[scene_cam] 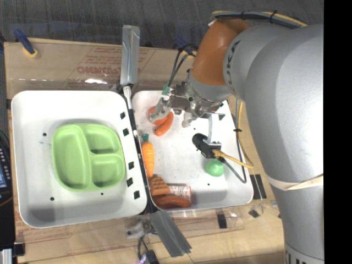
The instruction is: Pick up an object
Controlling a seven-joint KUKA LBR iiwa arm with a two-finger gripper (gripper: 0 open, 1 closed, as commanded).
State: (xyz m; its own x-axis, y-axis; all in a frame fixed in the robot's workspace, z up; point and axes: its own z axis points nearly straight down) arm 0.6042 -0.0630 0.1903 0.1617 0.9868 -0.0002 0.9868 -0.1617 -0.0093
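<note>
Hanging over the far part of the right bin (237,194), the jaws stand apart, with nothing seen clamped between the fingers (160,110).

- Red pepper (163,127): on the bin floor, directly under the view-left finger and partly hidden by it. Curved piece; the long axis runs at a slant, the lower end towards the bin's left wall and the upper end towards the jaws. Whether finger and pepper touch cannot be told.
- Carrot (148,157): just below the pepper, against the left wall. Long axis parallel to that wall, green top pointing to the far edge, tip to the near edge.
- Green ball (214,168): right half of the bin, well apart from the pepper.
- Brown snack (159,186), wrapped bar (180,191) and orange sausage (171,202): bunched in the near left corner, the sausage lying along the near wall.
- Arm (275,92): grey, orange band above the wrist, entering from the right.
- Left bin (22,147): holds a green divided tray (88,155), lying flat.
- Worktop (247,241): carries both bins side by side.
</note>
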